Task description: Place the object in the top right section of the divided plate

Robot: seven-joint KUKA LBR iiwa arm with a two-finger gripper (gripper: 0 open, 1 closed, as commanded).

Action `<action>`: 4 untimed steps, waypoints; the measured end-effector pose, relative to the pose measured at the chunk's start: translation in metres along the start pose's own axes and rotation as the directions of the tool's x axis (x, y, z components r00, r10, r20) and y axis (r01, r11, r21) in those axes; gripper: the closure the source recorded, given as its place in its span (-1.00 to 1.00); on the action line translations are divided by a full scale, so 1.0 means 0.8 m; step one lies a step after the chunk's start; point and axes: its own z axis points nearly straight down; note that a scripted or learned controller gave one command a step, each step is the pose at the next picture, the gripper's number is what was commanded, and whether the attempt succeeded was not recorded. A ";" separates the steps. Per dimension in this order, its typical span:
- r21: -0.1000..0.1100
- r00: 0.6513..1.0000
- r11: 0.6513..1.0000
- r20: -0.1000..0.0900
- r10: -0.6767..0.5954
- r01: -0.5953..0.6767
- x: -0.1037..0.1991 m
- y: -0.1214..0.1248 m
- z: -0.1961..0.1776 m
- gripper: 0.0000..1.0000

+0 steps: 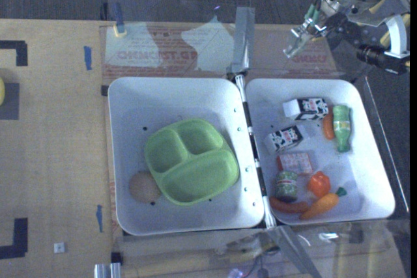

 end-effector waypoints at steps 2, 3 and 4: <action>0.001 0.999 0.999 -0.001 -0.046 0.046 0.002 0.000 -0.110 1.00; 0.001 0.998 0.998 0.000 -0.066 0.066 0.098 -0.059 0.025 1.00; -0.001 0.999 0.999 0.003 -0.034 0.034 0.036 -0.102 -0.038 1.00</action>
